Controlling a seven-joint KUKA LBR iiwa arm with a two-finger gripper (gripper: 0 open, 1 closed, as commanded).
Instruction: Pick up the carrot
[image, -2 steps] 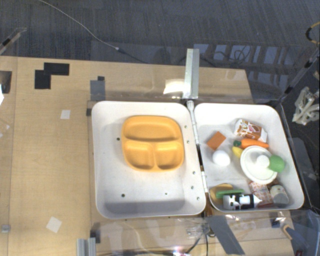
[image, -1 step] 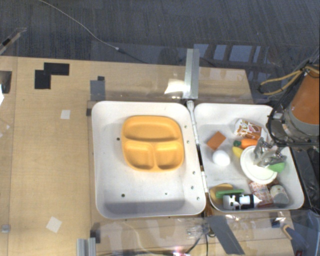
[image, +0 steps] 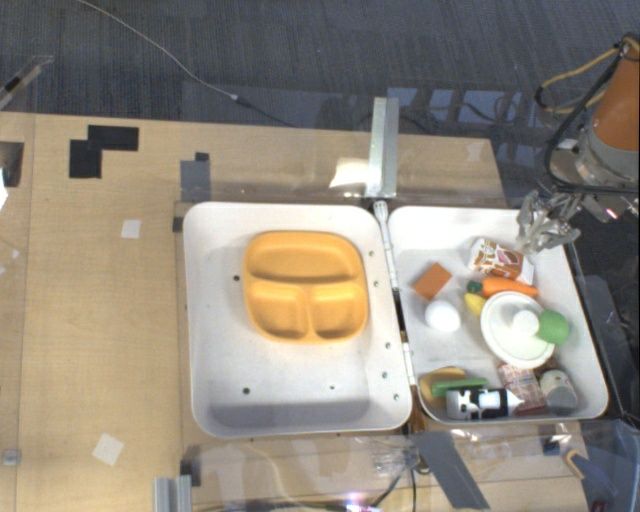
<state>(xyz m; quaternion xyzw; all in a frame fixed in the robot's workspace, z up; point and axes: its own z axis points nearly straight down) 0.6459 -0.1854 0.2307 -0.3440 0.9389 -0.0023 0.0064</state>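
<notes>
A: Report the position of the carrot.

B: The carrot (image: 508, 289) lies in the right bin (image: 403, 300), right of frame centre. It rests crosswise, touching the upper rim of a white bowl (image: 512, 338). A small printed packet (image: 497, 260) sits just above it, and a yellow piece (image: 474, 301) sits at its left end.

A: Report the hand.

B: The hand (image: 545, 229) hangs at the upper right edge of the right bin, above and to the right of the carrot, apart from it. Its fingers point down with a small gap between them. Nothing is held between them.

A: Describe the open room around the carrot.

B: Room is tight. The bowl blocks the lower side, and a green ball (image: 553, 326) rests on the bowl's right rim. An orange-brown block (image: 433, 281) and a white ball (image: 441, 317) lie to the left, near but not touching the carrot. The bare bin floor lies mainly along the upper left part of that bin.

A: Describe the lower edge of the right bin.

B: It is crowded. A dark bottle (image: 478, 402) lies along it, with a small can (image: 558, 388) at the lower right corner.

A: Describe the left bin.

B: The left bin (image: 215, 330) holds a yellow divided tray (image: 304, 284), set towards its upper middle. Bare floor surrounds the tray on all sides. Both bins stand side by side on the wooden surface (image: 90, 330), their inner edges touching.
</notes>
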